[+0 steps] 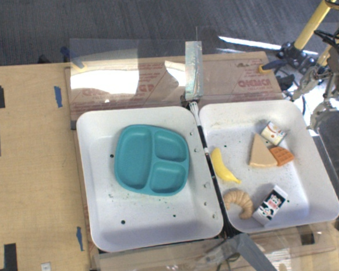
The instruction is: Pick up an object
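Note:
The right bin [316, 176] holds several small objects. A yellow banana [223, 166] lies near its left wall. Just below the banana, a tan croissant [239, 201] rests beside a small black-and-white box [270, 205]. Further back, a beige wedge [261, 153] touches an orange piece [281, 155]. A small white cup with a red band [272, 134] lies tipped just behind those two. In the left bin [98, 190] a teal divided plate [151, 159] lies flat.
The two bins meet at a raised rim [203, 158] in the middle. A clear plastic panel [130, 76] stands behind the bins. A yellow pole with black clamps and cables [303, 51] sits at the back right. Tan bench surface [26, 172] extends to the left.

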You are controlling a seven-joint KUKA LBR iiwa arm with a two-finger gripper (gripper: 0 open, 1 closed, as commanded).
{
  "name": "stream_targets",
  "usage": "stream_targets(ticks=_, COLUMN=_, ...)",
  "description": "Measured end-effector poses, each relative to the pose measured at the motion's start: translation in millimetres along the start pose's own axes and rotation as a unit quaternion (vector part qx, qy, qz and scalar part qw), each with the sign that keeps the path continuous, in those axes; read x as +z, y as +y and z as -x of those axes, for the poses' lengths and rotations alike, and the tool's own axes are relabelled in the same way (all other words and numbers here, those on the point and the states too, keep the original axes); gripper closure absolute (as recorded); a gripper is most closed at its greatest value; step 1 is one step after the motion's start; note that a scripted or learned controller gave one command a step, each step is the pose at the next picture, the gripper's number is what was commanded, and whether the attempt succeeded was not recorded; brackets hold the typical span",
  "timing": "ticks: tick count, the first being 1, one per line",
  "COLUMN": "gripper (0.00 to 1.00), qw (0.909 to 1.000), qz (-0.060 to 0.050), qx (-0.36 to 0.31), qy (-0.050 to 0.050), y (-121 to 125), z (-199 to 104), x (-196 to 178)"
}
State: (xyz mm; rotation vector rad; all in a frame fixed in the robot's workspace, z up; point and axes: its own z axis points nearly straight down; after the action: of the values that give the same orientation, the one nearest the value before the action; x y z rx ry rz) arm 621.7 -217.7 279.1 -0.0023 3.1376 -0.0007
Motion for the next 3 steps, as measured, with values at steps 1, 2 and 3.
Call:
stream_targets(ticks=1, gripper=1.0, qw=1.0, qz=-0.001, qx=0.0, qy=-0.004, y=1, z=1, x=-12)
stream_targets(ticks=2, gripper=1.0, qw=1.0, qz=-0.002, qx=0.004, qy=-0.004, y=3, z=10, x=176)
stream_targets(ticks=3, gripper=1.0, qw=0.9884, qz=0.0, qx=0.152, qy=-0.003, y=40, z=23, x=74)
